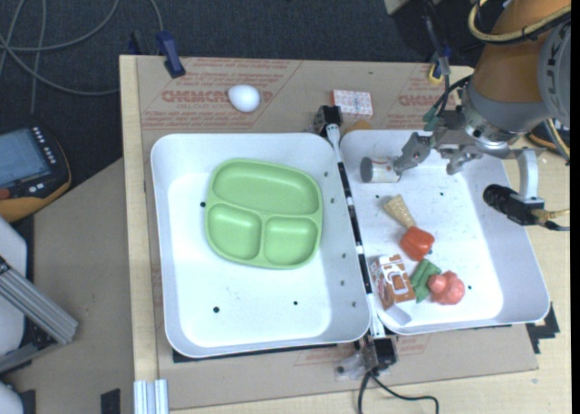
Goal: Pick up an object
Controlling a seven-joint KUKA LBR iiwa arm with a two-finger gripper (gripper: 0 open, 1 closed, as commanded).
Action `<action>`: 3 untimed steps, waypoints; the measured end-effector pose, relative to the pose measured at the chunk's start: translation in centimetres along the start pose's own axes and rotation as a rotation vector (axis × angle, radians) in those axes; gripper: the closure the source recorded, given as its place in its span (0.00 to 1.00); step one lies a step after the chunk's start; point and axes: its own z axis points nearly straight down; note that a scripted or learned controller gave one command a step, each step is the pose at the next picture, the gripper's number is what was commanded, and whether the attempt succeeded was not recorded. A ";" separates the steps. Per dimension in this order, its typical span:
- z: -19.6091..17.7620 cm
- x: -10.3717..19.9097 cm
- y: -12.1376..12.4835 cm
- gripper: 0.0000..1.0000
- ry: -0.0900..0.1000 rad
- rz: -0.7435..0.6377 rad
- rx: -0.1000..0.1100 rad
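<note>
1. From above, my gripper (433,151) hangs with fingers spread and nothing between them, over the far end of the right bin (507,303).
2. Toys lie nearer the camera in that bin: a tan wedge (398,211), red pepper (417,243), green piece (425,274), strawberry (447,287), small carton (394,279).
3. Left of that bin, the left bin (177,249) holds a green divided plate (264,214).
4. Beyond it, a white egg (243,97) rests on the cardboard bench top (272,77); dark carpet (227,4) lies farther back.

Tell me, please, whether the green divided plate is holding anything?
Empty: the green divided plate in the left bin shows three bare compartments.
</note>
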 end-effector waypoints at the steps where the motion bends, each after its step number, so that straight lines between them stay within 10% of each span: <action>1: 11.2 0.3 -2.9 0.00 0.000 0.001 0.000; 2: 10.2 0.3 -2.8 1.00 0.000 0.001 -0.001; 3: 1.1 6.1 -3.0 1.00 0.001 -0.001 -0.001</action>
